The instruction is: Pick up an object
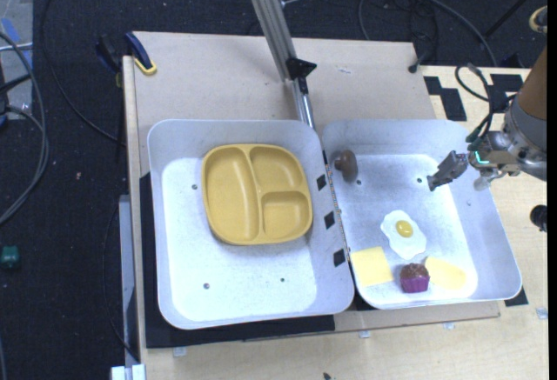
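The right bin [487, 222] holds a fried egg toy [404, 232], a yellow cheese square [371, 266], a purple toy [414, 277], a pale yellow piece [450, 274] and a brown rounded toy [345, 163] near its back left corner. My gripper [461, 177] hangs over the bin's back right part, up and to the right of the egg. Its fingers stand apart, open, with nothing between them.
The left bin [174, 283] carries a yellow divided plate [258, 193]. A grey metal pole [270, 9] slants down from the top to the gap between the bins. Cables lie on the dark floor around the bench.
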Action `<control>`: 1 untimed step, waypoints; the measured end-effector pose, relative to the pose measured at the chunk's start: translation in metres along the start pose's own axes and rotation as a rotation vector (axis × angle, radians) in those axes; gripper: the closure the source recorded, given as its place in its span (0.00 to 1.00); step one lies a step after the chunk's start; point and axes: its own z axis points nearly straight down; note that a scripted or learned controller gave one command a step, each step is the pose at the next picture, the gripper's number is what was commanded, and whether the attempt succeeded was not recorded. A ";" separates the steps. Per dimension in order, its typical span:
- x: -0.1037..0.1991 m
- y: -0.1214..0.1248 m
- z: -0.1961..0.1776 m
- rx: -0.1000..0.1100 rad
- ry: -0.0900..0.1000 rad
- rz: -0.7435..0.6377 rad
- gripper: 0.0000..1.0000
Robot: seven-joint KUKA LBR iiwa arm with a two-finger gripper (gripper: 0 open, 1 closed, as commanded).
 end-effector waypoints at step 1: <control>0.000 0.000 0.000 -0.001 0.000 0.000 0.00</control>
